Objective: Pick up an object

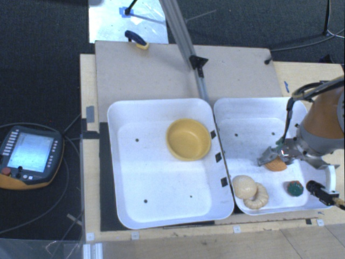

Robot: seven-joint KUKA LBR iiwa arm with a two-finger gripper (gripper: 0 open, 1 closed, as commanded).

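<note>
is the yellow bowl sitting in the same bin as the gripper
No. The yellow bowl sits in the left bin, while the gripper is over the right bin.

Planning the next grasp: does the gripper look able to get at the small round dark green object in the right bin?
Probably yes: the small round dark green object lies apart from its neighbours, uncovered, near the gripper.

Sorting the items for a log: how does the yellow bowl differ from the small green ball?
The yellow bowl sits in the left bin; the green ball lies in the right bin. The bowl is much larger than the ball. The bowl is open and hollow; the ball looks solid and round. Both rest apart from the tool.
</note>
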